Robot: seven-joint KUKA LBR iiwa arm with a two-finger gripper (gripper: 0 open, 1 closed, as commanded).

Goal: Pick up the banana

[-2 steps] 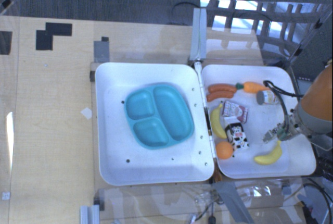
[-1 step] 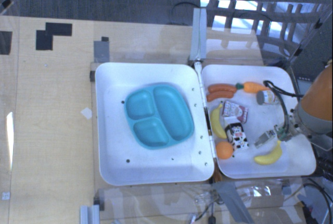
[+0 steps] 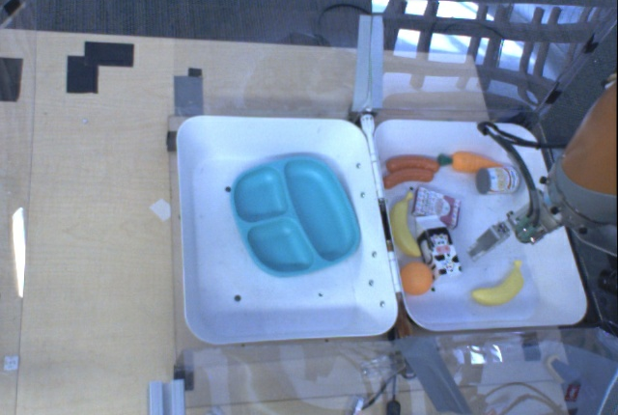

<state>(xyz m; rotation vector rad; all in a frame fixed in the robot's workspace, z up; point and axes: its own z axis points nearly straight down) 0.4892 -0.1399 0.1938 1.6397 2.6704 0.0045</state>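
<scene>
Two yellow bananas lie in the right bin. One banana is near the front right. The other banana lies along the left wall, above an orange. My gripper hangs over the middle of this bin, just above and left of the front banana and right of a black-and-white toy. It is open with nothing between its fingers.
The right bin also holds two sausages, a carrot, a small can and a pink-and-white packet. A blue divided plate lies in the left bin. The arm reaches in from the right.
</scene>
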